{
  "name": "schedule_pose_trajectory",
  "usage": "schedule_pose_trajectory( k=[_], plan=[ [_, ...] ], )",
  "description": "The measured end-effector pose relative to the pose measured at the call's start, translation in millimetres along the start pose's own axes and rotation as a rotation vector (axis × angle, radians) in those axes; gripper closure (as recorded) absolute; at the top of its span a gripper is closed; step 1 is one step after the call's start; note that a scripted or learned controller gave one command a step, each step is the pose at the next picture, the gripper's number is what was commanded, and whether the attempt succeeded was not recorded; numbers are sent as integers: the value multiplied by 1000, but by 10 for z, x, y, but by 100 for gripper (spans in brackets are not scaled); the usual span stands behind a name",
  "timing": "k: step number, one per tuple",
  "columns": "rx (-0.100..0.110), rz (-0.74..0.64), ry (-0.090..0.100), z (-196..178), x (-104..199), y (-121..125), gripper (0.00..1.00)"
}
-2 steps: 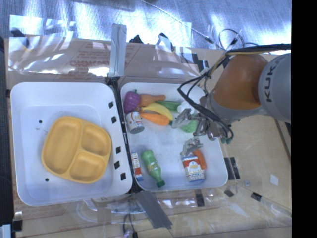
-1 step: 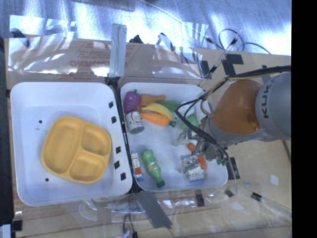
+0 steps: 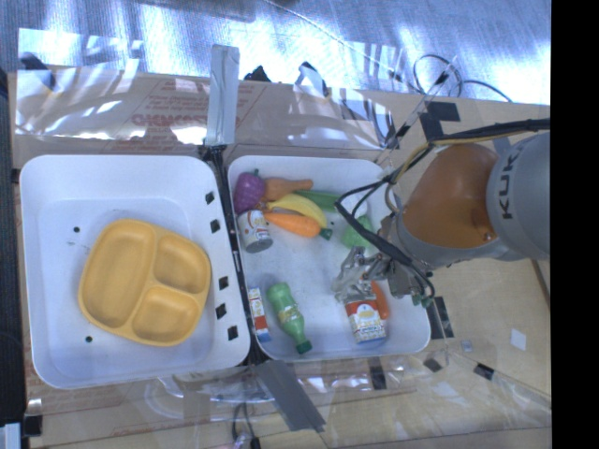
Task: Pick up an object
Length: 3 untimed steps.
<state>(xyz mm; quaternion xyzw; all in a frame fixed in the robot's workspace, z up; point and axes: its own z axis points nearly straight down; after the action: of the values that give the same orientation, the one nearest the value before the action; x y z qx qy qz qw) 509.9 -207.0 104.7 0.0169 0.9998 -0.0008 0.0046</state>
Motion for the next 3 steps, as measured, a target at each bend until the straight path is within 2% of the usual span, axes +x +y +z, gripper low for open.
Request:
schedule_pose_trajectory(
  k=[1,2,3],
  plan=[
    [0,0,0,2,0,3,0],
    [1,-8,-4,-107,-24,16,100],
    [-1,55,6,125,-732,60,100]
  ],
)
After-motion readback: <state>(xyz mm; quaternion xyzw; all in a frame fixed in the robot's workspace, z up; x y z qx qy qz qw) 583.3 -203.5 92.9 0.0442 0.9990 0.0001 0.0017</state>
